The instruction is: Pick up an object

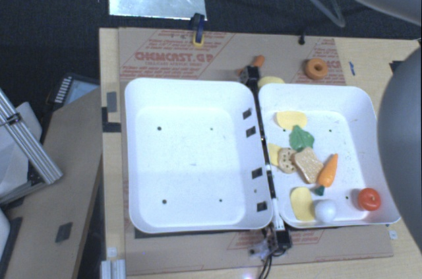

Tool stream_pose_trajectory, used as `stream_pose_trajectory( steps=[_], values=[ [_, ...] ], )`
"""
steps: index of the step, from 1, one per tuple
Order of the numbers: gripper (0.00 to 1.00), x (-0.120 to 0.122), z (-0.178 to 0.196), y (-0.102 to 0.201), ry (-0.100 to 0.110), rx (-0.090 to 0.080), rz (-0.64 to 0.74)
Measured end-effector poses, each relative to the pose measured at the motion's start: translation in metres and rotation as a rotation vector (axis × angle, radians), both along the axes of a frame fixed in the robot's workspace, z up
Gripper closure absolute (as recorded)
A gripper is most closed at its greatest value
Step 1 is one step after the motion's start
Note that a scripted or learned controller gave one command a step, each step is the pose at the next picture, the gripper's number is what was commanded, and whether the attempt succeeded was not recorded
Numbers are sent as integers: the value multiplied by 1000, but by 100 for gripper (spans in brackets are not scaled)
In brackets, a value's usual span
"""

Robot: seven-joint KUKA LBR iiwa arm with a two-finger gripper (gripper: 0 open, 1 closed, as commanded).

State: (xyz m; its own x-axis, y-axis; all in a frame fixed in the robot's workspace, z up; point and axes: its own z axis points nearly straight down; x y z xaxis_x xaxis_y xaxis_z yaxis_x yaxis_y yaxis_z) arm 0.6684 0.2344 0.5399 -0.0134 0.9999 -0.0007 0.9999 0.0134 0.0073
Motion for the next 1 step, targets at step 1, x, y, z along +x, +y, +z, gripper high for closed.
stream_pose_trajectory(
  steps=[1],
  values=[
    [100, 0, 11, 0, -3, -1, 3]
  ],
)
